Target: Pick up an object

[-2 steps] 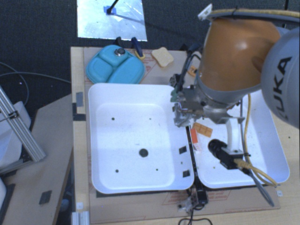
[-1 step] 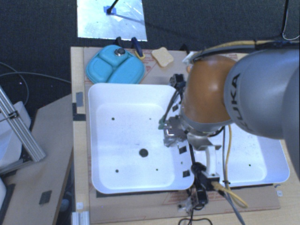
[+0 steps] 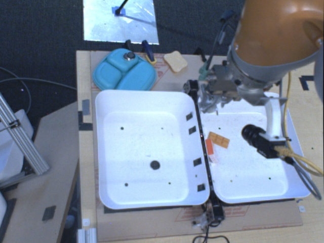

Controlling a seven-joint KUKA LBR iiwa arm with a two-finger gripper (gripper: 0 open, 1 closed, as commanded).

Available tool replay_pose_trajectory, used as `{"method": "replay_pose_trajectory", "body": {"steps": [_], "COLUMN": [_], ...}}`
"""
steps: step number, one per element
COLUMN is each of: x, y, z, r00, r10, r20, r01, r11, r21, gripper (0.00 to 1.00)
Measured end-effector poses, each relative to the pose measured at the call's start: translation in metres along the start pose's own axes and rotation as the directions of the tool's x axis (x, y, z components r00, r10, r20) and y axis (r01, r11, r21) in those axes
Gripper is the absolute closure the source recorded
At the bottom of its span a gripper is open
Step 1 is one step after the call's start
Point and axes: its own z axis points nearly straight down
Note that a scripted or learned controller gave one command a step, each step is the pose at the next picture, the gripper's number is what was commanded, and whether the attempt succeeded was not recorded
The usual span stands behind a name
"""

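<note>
A flat orange waffle-patterned piece (image 3: 219, 139) lies in the right bin (image 3: 253, 186), near its left wall. A small red-orange piece (image 3: 209, 147) sits right beside it, against the divider. A small dark round object (image 3: 155, 164) rests on the floor of the left bin (image 3: 116, 135). My gripper (image 3: 206, 101) hangs over the far left corner of the right bin, above and behind the orange piece, under the big orange and grey wrist. I see nothing held in it.
A blue divided plate (image 3: 124, 71) and a tan sponge-like piece (image 3: 175, 61) lie behind the bins. A black cylinder on a white bracket (image 3: 259, 138) and yellow cables (image 3: 298, 158) hang over the right bin. A shiny sheet (image 3: 120, 11) lies beyond the bench.
</note>
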Motion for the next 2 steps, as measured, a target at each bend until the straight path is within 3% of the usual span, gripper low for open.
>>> {"method": "replay_pose_trajectory", "body": {"steps": [1,2], "x": [0.000,0.013], "y": [-0.001,0.033], "z": [-0.002,-0.111], "r00": [1.000,1.000], "r10": [-0.003,-0.001], "r20": [0.004,0.002], "r01": [0.003,0.001], "r11": [1.000,1.000], "r21": [0.015,0.007], "gripper": [1.00,1.00]}}
